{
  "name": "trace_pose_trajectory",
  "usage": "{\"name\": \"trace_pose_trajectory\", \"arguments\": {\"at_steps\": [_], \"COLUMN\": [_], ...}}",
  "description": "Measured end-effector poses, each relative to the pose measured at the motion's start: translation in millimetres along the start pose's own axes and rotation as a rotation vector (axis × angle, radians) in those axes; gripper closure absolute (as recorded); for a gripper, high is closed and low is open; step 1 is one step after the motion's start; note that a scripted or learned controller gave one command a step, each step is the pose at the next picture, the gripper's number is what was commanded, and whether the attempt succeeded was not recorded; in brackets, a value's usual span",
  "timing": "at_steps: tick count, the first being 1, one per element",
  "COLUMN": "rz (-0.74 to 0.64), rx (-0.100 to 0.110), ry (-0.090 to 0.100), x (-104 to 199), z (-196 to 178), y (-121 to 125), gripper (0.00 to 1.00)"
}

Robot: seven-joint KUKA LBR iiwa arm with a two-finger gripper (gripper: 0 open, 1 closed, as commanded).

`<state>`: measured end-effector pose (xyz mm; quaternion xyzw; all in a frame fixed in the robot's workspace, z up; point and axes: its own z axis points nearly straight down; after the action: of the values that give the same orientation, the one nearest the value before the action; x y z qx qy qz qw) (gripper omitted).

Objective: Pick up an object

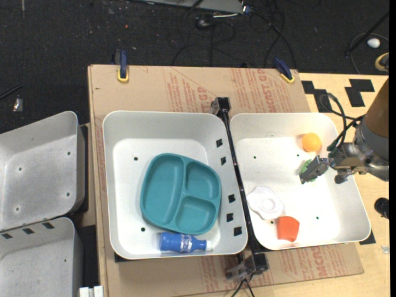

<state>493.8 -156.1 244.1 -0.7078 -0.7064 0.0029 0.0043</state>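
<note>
**Grey arm low over the right bin**

White plastic bins sit side by side on a cardboard-covered desk (185, 91), with a row of black clips along the seam between them. The left bin (124, 135) holds a teal divided plate (180, 193), tilted slightly in the view and taking up most of the floor. Just below the plate, against the near wall, a blue bottle (180, 244) with a white cap lies on its side, cap toward the right.

The right bin (278, 129) holds several smaller things. An orange ball (311, 142) rests near the far right corner. A white lid-like disc (266, 203) lies flat near the left wall of that bin, and an orange cup (287, 228) stands just beside it, toward the near wall. A small dark green object (308, 169) lies between the ball and the disc, right at the tip of the gripper (318, 167).

The arm comes in from the right, its orange band showing at the edge of the frame, and the gripper hangs low over the right side of the right bin, below the ball. Its dark fingers blend with the green object, so it cannot be told whether they are spread, closed, or pinching it. The ball lies near the gripper but apart from it.
</note>
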Motion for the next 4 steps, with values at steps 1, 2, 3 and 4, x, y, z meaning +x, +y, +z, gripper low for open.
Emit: {"name": "trace_pose_trajectory", "arguments": {"at_steps": [1, 2, 3, 4], "rz": [-0.003, 0.000, 0.000, 0.001], "rx": [-0.009, -0.004, -0.006, -0.009], "ry": [-0.002, -0.001, -0.001, -0.001], "x": [0, -4, -9, -9], "z": [-5, 59, 104, 154], "y": [2, 2, 1, 1], "gripper": [0.00, 0.00, 0.00, 0.00]}}
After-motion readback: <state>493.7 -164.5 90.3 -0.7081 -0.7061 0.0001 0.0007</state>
